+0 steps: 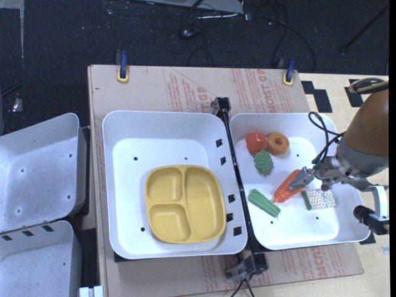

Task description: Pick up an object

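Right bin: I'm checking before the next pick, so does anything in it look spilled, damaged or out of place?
Nothing stands out. The tomato, doughnut, green berry, carrot and green pod lie loose in the right bin.

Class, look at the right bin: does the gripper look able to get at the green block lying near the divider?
Probably yes. The green block lies flat with open floor around it, and the gripper sits just beyond the carrot, which lies between them but does not cover it.
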You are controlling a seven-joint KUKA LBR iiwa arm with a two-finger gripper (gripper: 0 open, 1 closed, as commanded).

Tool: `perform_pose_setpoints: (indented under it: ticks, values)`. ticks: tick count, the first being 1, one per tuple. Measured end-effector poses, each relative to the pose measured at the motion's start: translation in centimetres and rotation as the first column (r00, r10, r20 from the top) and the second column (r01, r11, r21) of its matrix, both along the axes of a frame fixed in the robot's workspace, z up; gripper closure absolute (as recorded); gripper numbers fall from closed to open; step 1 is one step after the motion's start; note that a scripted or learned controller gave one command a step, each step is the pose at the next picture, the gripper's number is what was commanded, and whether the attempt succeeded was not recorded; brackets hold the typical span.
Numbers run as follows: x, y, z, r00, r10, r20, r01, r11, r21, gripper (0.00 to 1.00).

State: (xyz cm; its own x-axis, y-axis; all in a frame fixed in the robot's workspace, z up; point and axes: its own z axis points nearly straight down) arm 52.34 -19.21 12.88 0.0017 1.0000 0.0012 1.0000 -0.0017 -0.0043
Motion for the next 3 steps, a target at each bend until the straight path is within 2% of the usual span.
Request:
perform_pose_setpoints:
  ticks: [1, 2, 3]
  values:
    - [0.2, 0.0, 1.3, 1.000, 0.001, 0.005, -0.001, 1.000, -0.002, 1.00]
    - [1.0, -0.2, 5.9, 1.000, 0.004, 0.009, -0.004, 1.000, -0.004, 1.00]
    - [0.5, 0.5, 10.7, 1.000, 0.005, 0.010, -0.005, 1.000, -0.003, 1.00]
